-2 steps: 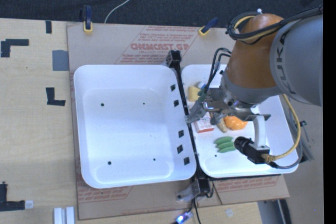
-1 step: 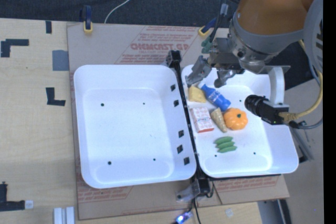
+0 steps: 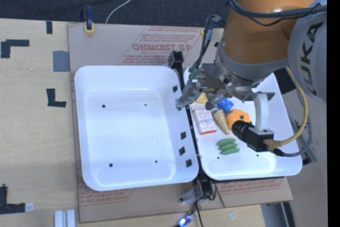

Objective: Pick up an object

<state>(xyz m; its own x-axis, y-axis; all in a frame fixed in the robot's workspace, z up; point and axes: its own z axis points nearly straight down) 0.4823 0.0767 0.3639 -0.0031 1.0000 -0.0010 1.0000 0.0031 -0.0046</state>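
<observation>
Leftmost, well clear of the hand (image 3: 204, 94), lies the left bin (image 3: 87, 114) on the bench (image 3: 32, 125), with nothing in it to grasp, so the work is all on the hand's own side. The hand hangs low over the near-left corner of the right bin (image 3: 289, 165), close beside the divide between the two bins. Just below it and a little to its right lies a flat white and red packet (image 3: 203, 120); next to that, further right, a cone (image 3: 221, 119), a blue piece (image 3: 225, 104) and an orange ball (image 3: 237, 117) crowd together, and a green pod (image 3: 228, 146) lies nearer the front, apart from them. The risks, as I judge them: the hand sits so near the bin wall that one finger could land on the rim instead of inside; the packet lies flat and may give the fingers nothing to bite; and the clustered pieces could be nudged aside or two caught at once. Whether the hand is apart or together I cannot tell, since the metal parts under the wrist blur together, and nothing can be seen between them.
</observation>
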